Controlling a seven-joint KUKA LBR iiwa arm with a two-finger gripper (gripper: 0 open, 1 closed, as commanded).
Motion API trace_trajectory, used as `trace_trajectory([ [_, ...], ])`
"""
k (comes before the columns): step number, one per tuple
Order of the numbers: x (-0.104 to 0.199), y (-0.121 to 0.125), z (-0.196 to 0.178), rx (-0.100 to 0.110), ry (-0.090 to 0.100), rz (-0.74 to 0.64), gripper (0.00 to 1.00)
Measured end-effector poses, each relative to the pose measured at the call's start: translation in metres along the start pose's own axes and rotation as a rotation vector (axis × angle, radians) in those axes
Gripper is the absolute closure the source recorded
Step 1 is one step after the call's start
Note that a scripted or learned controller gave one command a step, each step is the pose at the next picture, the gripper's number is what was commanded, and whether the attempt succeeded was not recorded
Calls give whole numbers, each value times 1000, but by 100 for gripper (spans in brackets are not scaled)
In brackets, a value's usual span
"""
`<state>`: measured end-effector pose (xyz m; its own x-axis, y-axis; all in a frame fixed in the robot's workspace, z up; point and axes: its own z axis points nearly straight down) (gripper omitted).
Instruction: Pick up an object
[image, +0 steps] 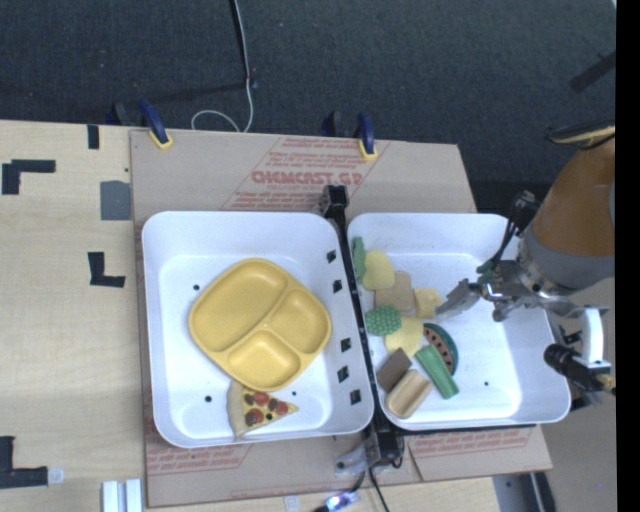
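While jaws (462, 297) hang open, empty | green cucumber (436, 371) lies near, long axis slanting lower-right.

The worktop (60, 330) is pale wood grain with a few dark angular marks on its left part. A brown cardboard sheet (300, 165) printed with red lettering lies flat on it, held at its far edge by 2 blue clamps (153, 122). On the cardboard sit 2 shallow white bins side by side, their inner rims touching: the left bin (165, 300) and the right bin (500, 235). A thin cable (243, 60) runs over the dark floor beyond the worktop's far edge.
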<state>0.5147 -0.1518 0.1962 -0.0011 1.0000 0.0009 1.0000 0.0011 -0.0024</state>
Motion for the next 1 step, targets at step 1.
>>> trace_trajectory([
  [1,26,-31,109,-5,-1,6,0],
])
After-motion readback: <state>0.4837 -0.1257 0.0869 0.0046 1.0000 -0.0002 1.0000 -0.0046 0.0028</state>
